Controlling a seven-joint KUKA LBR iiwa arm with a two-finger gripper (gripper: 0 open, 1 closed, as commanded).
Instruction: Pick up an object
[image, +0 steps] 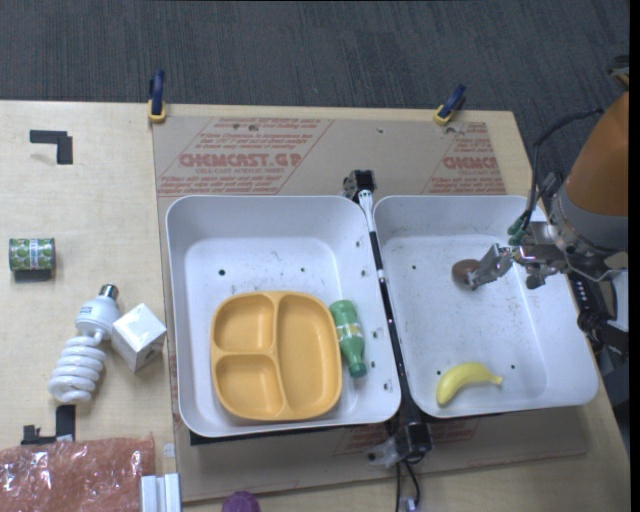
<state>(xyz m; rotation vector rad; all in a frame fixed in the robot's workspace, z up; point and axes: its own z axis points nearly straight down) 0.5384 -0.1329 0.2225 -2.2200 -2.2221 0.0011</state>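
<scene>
A: Is the gripper (487, 268) holding anything?

B: I'm seeing nothing between its fingers; whether they're apart or together, I cannot tell. It's hanging over the far part of the right bin (560, 392), beside a small brown disc (466, 271).

A: And the objects?

B: The banana (466, 381) is lying near the front of that bin, untouched. Picking is looking undone.

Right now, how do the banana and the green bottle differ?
The banana is yellow and curved; the green bottle is straight with a white label band. The banana lies in the right bin, the bottle in the left bin beside the yellow tray. Both lie flat, ungripped.
</scene>
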